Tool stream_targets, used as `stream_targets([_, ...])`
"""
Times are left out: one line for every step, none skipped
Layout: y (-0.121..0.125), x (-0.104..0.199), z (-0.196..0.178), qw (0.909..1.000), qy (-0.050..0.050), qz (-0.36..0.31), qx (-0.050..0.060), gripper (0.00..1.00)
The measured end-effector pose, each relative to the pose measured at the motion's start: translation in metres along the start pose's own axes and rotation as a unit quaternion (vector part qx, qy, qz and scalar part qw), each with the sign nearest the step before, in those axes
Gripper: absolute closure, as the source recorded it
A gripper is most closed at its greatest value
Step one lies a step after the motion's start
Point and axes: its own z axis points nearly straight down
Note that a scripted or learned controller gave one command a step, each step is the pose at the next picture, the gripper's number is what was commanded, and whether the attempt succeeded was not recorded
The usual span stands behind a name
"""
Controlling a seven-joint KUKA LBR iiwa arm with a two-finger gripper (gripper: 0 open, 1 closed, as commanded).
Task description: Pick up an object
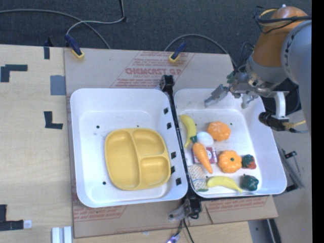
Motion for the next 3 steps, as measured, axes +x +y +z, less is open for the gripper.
stream_targets([-0.065,0.006,0.044,1.0000,0.000,0.000,0.001,0.00])
stream_targets([-0.058,-0.001,0.107,1.0000,0.000,0.000,-0.001,0.00])
stream_targets([-0.057,-0.002,0.097,1.0000,-0.002,0.000,-0.003,1.00])
